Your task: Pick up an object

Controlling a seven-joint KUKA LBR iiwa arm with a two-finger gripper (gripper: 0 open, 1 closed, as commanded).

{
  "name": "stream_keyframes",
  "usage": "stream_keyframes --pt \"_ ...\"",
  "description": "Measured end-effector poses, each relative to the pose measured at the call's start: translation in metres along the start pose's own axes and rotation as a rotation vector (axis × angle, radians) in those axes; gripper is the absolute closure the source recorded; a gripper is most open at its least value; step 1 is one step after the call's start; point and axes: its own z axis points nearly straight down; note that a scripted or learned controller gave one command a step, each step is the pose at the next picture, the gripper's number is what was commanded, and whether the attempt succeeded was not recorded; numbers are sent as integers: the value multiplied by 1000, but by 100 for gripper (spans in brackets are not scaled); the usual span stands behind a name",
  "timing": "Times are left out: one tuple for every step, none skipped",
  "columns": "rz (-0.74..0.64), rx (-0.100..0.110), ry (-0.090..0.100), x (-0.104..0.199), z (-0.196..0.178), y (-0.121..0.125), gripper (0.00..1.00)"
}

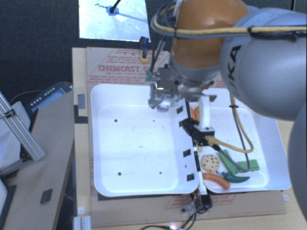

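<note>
Claw over the left bin, the objects off in the right one

The arm (249, 47) holds the claw (160, 101) above the left bin (129, 176)'s far edge; I cannot tell its state. The cracker (209, 163), green pieces (237, 166) and orange piece (216, 179) lie in the right bin (273, 169)'s near corner, toward the camera and right.

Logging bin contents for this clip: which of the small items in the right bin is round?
The tan speckled disc, cookie-like, near the divider. The orange piece and the green pieces beside it are long.
</note>
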Motion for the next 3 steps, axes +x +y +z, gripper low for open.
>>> stream_keyframes --pt "3 7 -1 68 -62 -28 100" --pt "10 13 -6 70 -50 -32 100" --pt "3 11 -6 70 -60 -31 100"
